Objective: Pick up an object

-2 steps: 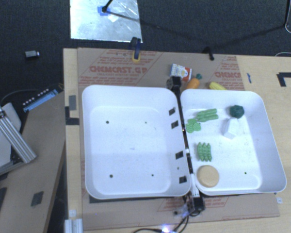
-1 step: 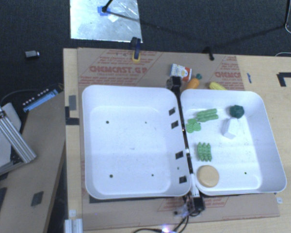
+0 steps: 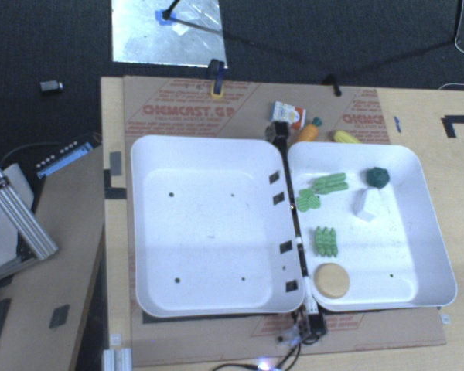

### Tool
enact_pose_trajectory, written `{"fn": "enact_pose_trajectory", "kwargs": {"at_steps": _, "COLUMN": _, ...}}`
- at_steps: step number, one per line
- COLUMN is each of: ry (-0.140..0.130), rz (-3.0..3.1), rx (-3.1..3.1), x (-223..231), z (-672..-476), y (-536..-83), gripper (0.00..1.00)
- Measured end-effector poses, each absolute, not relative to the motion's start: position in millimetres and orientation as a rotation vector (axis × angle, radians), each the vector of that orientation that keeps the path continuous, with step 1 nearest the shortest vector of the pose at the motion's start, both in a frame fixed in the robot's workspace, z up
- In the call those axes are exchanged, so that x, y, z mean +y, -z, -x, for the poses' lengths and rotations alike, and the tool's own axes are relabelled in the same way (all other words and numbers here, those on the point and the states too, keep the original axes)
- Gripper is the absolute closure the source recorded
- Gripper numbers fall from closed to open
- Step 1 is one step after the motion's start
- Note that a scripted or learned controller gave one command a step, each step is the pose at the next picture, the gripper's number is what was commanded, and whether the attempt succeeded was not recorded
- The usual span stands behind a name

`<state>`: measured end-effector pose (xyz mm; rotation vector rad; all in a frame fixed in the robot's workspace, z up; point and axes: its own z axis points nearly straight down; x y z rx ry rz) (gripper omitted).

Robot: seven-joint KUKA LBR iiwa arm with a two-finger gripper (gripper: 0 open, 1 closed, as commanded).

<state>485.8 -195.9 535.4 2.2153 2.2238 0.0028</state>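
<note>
Now we see six objects in the right bin [image 3: 429, 207]. Left of the white block [image 3: 365, 205] lies a green bar [image 3: 329, 183], long axis across the bin, right end slightly raised. Below-left of the block, a green slab [image 3: 325, 241] runs lengthwise towards the disc [image 3: 332, 280]. How the gripper's jaws stand we cannot tell.

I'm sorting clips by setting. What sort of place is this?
Probably a robotics lab bench: two white bins side by side on a cardboard sheet, toy food such as a tan disc, and cables on dark carpet.
</note>
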Motion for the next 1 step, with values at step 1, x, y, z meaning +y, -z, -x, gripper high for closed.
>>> {"fn": "enact_pose_trajectory", "kwargs": {"at_steps": 1, "ry": -0.004, "rz": -2.211, "rx": 2.228, "x": -155.6, "z": -487.0, "y": -535.5, "gripper": 1.00}}
